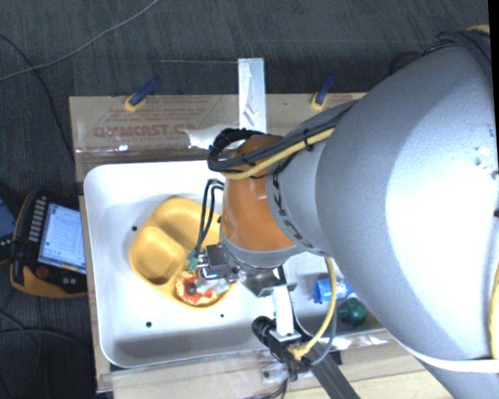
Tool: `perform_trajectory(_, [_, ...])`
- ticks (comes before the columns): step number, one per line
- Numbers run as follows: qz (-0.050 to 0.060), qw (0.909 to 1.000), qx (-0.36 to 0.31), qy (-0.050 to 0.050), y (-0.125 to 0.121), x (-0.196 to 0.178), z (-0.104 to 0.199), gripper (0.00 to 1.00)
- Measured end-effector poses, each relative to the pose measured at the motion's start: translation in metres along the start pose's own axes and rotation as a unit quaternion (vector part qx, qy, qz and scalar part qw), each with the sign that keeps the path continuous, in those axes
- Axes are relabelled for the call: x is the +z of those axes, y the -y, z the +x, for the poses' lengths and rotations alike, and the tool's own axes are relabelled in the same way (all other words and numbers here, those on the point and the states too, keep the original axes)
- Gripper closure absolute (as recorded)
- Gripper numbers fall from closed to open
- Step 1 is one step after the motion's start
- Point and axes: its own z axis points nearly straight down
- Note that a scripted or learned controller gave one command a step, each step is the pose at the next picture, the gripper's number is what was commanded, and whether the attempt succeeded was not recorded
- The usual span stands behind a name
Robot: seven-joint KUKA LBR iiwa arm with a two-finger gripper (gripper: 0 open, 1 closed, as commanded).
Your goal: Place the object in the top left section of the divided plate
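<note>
The worktop holds a white bin, and a yellow divided plate lies in it. My gripper hangs over the plate's lower right part, where something red and orange sits right under it. I cannot tell if I hold it. The top left section lies up and to the left from me.

From my remote seat, bright overhead light washes the shallow white plastic bin nearly featureless, while the big grey arm housing looks soft, perhaps out of focus.
</note>
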Motion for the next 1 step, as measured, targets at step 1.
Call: perform_trajectory(1, [0.001,0.9755,-0.220,-0.002,-0.0376,0.0208,-0.0149,1.00])
